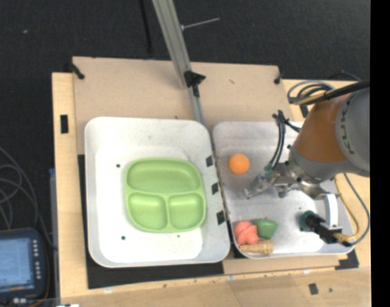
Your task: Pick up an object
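Observation:
The right bin (246,136) holds an orange ball (239,164) near its left wall. A pink lumpy object (246,233), a small green object (267,228) and a tan piece (261,249) lie together at its front edge. My gripper (261,187) hangs low over the middle of this bin, just right of and below the ball and above the pink and green objects. Nothing shows in its grasp. The grey arm with its orange band (318,136) covers the bin's right part.
The left bin (105,139) carries a green divided plate (164,194) in its middle. A slanted metal post (176,40) rises behind the bins. A narrow wall separates the two bins.

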Controlling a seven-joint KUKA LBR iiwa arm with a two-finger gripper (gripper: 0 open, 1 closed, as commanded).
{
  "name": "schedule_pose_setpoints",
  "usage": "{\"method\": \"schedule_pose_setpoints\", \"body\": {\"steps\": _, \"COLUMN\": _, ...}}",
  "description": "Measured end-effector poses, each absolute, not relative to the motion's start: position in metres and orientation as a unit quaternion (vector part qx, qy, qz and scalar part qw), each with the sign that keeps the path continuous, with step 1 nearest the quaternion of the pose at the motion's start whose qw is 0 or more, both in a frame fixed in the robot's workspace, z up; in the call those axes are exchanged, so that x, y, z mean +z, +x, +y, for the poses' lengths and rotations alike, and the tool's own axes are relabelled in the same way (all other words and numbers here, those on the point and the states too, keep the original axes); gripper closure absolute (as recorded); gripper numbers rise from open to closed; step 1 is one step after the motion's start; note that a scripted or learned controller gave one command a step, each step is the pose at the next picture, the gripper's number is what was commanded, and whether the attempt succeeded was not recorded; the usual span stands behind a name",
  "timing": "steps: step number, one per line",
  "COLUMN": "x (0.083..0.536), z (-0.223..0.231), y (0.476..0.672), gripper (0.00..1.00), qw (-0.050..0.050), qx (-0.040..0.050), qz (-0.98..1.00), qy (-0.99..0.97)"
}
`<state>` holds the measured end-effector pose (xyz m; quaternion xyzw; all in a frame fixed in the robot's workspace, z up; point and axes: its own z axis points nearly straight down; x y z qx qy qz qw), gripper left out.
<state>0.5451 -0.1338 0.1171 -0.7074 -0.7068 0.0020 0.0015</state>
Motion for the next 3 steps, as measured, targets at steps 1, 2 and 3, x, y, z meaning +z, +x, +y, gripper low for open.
{"method": "schedule_pose_setpoints", "body": {"steps": 1, "x": 0.132, "z": -0.135, "y": 0.548, "gripper": 1.00, "qw": -0.002, "qx": -0.0013, "qz": -0.705, "qy": -0.710}}
{"method": "schedule_pose_setpoints", "body": {"steps": 2, "x": 0.185, "z": -0.134, "y": 0.559, "gripper": 1.00, "qw": -0.003, "qx": -0.0019, "qz": -0.708, "qy": -0.706}}
{"method": "schedule_pose_setpoints", "body": {"steps": 3, "x": 0.202, "z": -0.135, "y": 0.560, "gripper": 1.00, "qw": -0.002, "qx": -0.0011, "qz": -0.708, "qy": -0.706}}
